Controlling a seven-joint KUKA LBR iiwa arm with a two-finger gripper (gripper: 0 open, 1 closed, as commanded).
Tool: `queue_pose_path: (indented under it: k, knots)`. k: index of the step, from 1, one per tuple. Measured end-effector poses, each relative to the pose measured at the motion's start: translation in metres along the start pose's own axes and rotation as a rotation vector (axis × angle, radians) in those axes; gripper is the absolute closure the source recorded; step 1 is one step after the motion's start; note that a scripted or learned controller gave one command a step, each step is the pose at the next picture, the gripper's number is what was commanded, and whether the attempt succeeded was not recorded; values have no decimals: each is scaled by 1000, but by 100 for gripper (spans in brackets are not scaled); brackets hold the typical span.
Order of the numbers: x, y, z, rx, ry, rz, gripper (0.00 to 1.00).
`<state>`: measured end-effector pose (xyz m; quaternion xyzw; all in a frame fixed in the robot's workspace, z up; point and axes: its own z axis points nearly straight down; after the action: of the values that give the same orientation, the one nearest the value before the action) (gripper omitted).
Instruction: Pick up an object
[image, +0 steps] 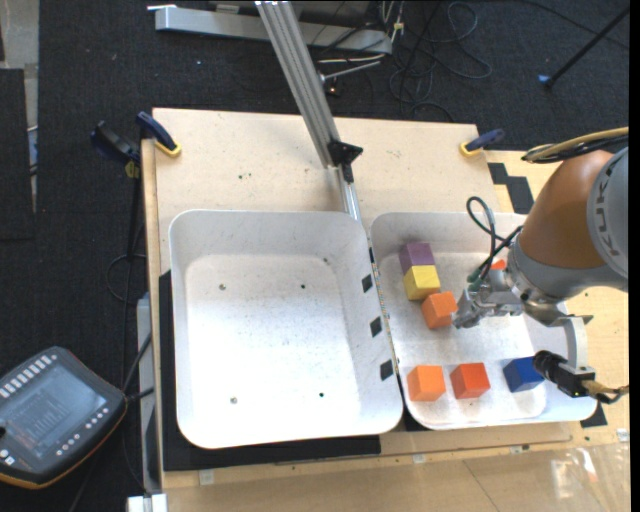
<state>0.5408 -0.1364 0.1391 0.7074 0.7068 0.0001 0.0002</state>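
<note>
No brand or writing can be read anywhere; the handheld pendant (45, 415) at lower left has a screen too blurred to read, its edge cut off by the frame; the arm (575, 225) enters from the right, its far end cropped, bent down over the right bin (480, 418); the jaws (468, 316) sit low just beside an orange block (438, 310), whether apart or together I cannot tell; purple block (417, 255) and yellow block (421, 281) touch; blue block (521, 374) lies partly behind cabling; the left bin (195, 235) shares the surface (260, 160).
</note>
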Motion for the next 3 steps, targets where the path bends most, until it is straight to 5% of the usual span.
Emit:
queue_pose_path:
  k: [1,2,3]
  knots:
    - [-6,-1,-62,-7,-2,-2,100]
    - [-6,0,-74,-3,-1,-2,100]
    - [55,17,-78,-2,2,-9,100]
